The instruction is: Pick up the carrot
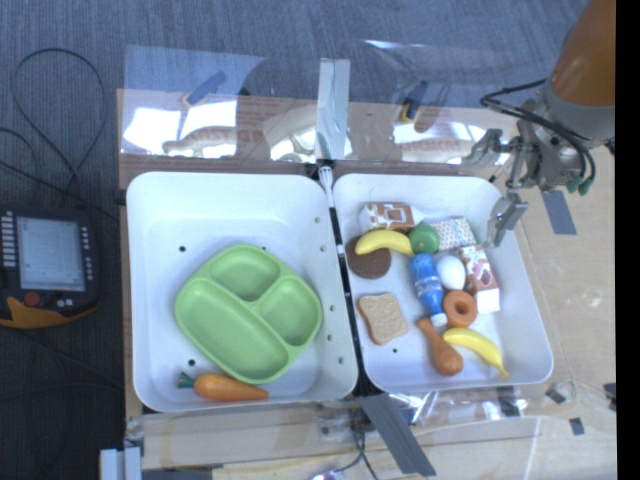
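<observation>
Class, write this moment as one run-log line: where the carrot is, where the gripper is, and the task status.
carrot: left bin, near edge, beside green plate | gripper: over right bin's far right corner | status: carrot not yet picked

Orange carrot point(231, 388), green plate point(248, 313), 2 yellow bananas point(383, 241), perhaps checkered box point(454, 232).

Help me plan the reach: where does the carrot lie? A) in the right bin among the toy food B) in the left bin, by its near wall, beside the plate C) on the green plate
B: the carrot lies on the left bin floor, just outside the green plate rim.
</observation>
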`<action>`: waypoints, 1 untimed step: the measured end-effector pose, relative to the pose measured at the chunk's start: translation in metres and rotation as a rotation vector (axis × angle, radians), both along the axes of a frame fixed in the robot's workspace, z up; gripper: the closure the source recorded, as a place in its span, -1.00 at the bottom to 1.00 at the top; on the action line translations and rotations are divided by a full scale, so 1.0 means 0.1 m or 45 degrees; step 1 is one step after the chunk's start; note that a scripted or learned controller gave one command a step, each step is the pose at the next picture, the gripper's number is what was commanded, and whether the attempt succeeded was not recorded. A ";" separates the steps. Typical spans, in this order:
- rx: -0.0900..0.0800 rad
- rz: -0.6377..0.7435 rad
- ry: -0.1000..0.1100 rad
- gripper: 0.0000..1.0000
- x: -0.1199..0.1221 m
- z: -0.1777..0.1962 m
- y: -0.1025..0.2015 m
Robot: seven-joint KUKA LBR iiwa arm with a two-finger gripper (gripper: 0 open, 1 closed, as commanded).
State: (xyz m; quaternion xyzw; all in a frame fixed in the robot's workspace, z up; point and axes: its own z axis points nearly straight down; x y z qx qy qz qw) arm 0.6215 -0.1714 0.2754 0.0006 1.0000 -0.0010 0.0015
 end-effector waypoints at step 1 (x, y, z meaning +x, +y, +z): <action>0.005 0.057 0.009 -1.00 -1.19 -0.69 0.94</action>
